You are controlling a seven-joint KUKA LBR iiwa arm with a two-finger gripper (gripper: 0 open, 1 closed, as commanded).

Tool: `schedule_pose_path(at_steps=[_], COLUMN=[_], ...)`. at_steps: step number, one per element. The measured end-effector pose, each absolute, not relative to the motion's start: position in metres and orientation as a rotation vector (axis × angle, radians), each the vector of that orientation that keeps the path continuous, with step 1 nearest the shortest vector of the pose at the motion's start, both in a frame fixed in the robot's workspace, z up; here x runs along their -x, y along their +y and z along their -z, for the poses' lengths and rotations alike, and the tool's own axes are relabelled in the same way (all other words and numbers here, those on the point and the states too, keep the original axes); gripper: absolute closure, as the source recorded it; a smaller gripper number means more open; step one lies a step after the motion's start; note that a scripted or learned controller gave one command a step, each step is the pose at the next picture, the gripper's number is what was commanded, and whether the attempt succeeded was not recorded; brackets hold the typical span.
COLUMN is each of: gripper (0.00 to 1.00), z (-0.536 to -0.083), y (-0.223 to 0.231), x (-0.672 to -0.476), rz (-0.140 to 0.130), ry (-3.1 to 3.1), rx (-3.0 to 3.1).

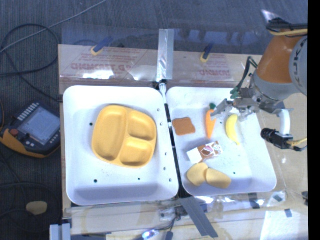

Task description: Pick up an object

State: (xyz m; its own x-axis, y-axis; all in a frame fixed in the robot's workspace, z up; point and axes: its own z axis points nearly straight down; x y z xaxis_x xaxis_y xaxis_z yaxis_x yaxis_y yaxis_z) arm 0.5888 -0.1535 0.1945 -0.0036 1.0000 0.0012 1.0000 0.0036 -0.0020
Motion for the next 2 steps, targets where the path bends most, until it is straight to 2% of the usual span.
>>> schedule_pose_path(at_steps=[1, 2], gripper=[0.0, 1.0], z=[-0.0925, -0.1], y=[-0.1385, -0.1373], x=[-0.6126, -0.6121], rz=[0.011, 0.012], ry=[-2.394, -2.391], rx=[2.059, 2.055])
